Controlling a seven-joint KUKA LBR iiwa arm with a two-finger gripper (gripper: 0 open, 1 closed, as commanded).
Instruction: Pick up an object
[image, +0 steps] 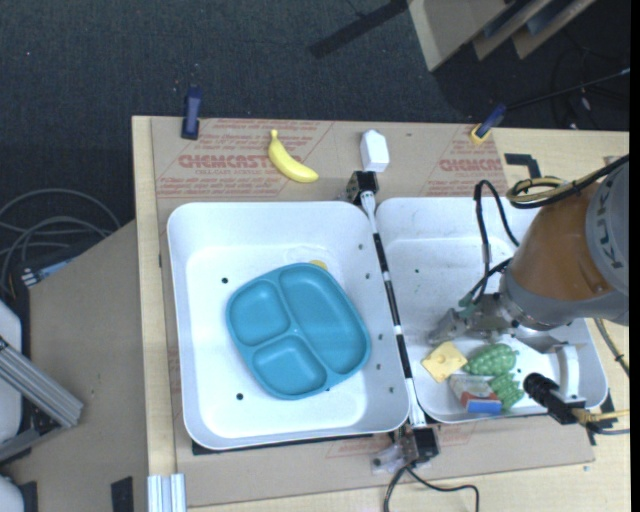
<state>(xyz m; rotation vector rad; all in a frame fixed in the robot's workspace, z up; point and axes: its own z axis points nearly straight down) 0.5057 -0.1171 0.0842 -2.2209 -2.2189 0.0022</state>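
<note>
In the right bin (430, 235), near its front edge, lie a yellow cheese wedge (443, 361), a green bunch of grapes (495, 362) and a small grey item with red and blue ends (478, 397). My gripper (468, 318) hangs low over this bin, just behind the cheese wedge and left of the grapes. The grey arm with its orange band (560, 255) reaches in from the right and hides the bin's right side. Nothing shows as held.
The left bin (200, 250) holds a blue divided plate (295, 328), with a small yellow thing (318, 265) peeking out behind it. On the bench behind the bins are a banana (291, 160) and a white block (375, 150). Black cables (487, 215) loop over the right bin.
</note>
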